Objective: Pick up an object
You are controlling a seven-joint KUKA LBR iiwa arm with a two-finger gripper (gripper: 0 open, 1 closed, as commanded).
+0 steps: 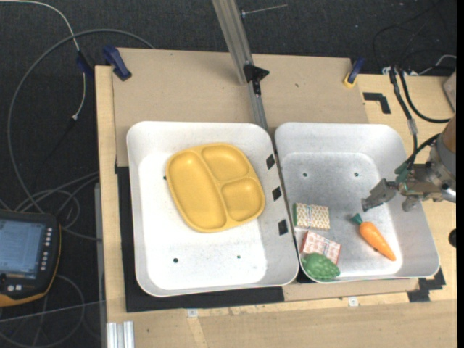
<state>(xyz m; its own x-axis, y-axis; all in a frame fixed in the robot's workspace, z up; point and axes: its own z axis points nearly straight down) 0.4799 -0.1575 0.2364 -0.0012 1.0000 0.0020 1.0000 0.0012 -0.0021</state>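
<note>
An orange carrot [377, 239] with a green top lies in the right bin [341, 151], near its right wall. My gripper [394, 196] hangs just above and slightly behind the carrot, its two dark fingers spread apart with nothing between them. Further left in the same bin sit a patterned packet [312, 214], a red-and-white packet [322, 246] and a green leafy vegetable [321, 267] at the front edge.
The left bin [203, 267] holds a yellow divided plate [214, 187]. A metal pole [233, 27] rises behind the bins. Cables [406, 100] run along the bench's right side. The back half of the right bin is bare.
</note>
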